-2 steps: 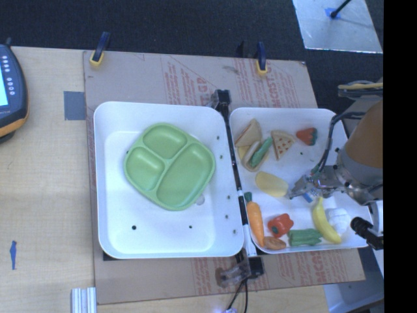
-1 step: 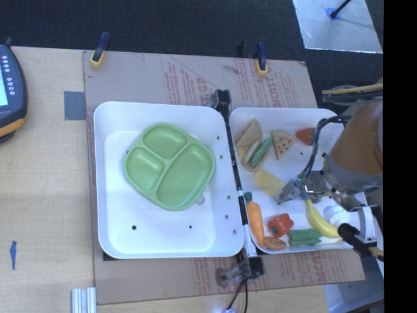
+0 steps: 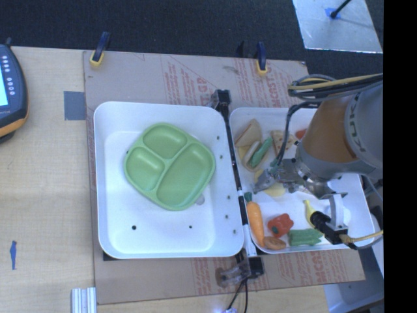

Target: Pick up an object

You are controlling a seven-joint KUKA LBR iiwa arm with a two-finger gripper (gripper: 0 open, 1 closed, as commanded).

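Over in the right bin (image 3: 365,194) the claw (image 3: 273,178) hangs low among toy food; can't tell its state. Looks like the reach-in step: next it needs to close on something, maybe the carrot (image 3: 255,220) at its 6 o'clock. Wooden table (image 3: 45,194), dark floor beyond.

A divided plate (image 3: 171,165) lies in the left bin (image 3: 111,175); toy foods (image 3: 280,230) in the right bin (image 3: 361,194).

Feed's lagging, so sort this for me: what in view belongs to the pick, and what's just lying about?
Job:
- tool, low in the right bin
- carrot
- red pepper
- green vegetable
- bread slice

Lying about:
- green divided plate in the left bin
- blue clamps
- handheld pendant
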